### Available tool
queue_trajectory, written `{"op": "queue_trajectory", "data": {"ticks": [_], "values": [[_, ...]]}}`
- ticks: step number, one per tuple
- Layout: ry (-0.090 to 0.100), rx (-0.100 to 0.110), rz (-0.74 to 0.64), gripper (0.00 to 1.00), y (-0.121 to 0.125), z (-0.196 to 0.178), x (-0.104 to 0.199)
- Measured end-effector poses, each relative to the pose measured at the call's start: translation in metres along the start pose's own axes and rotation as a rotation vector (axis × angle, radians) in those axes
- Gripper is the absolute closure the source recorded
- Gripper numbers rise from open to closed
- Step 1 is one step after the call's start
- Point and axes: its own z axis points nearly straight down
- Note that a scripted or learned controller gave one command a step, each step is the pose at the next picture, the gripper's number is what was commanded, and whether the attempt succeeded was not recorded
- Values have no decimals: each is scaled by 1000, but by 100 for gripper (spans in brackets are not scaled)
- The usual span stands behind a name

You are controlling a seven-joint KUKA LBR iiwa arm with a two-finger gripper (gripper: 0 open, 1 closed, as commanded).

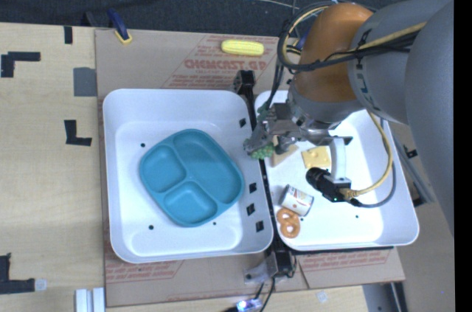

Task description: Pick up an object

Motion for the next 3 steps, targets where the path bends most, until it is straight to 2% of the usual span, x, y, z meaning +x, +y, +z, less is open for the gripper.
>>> {"op": "queue_trajectory", "data": {"ticks": [2,3], "values": [[1,-1,-2,100,-41,-4,81],[-1,-2,2,0,-40,-4,78]]}}
